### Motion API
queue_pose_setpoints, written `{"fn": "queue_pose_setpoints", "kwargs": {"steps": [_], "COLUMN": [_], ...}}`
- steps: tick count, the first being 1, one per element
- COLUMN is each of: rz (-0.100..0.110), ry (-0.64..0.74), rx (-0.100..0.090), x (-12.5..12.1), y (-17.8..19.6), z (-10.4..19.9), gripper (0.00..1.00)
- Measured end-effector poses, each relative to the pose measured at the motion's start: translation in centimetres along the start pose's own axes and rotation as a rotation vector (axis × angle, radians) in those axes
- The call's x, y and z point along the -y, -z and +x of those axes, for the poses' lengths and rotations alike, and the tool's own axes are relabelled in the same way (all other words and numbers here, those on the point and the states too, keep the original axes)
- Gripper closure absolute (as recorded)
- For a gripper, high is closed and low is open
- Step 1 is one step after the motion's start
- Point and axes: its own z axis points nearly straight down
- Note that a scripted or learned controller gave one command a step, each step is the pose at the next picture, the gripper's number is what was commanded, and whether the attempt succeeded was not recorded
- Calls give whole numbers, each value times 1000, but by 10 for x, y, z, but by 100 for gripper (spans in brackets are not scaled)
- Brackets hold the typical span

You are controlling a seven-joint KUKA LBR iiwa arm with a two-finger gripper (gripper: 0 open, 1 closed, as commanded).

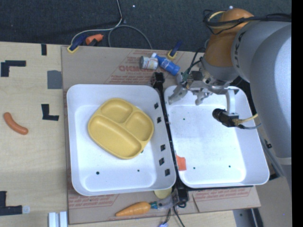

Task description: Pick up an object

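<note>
A yellow divided plate (121,127) lies in the left bin (80,174), slightly left of its middle. My gripper (188,96) hangs over the far left corner of the right bin (236,174), just right of the wall between the bins. Its fingers (174,94) are spread open, and only white bin floor shows between them. A small orange piece (181,163) lies by the right bin's left wall, well in front of the gripper.
The grey arm (265,65) covers the right bin's far right side, with a black fitting (225,116) hanging below it. Behind the bins lies a blue and white bottle (161,63). A toy carrot (134,209) rests in front, and a sausage (15,123) lies on the far left bench.
</note>
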Motion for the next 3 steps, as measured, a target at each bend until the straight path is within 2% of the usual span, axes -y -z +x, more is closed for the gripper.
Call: {"fn": "queue_pose_setpoints", "kwargs": {"steps": [1, 2, 3], "rz": [-1, -3, -4], "ry": [-2, 2, 3], "rx": [2, 0, 2], "x": [-7, -34, -33], "y": [-104, -99, -88], "z": [-44, -46, -46], "gripper": [0, 0, 100]}}
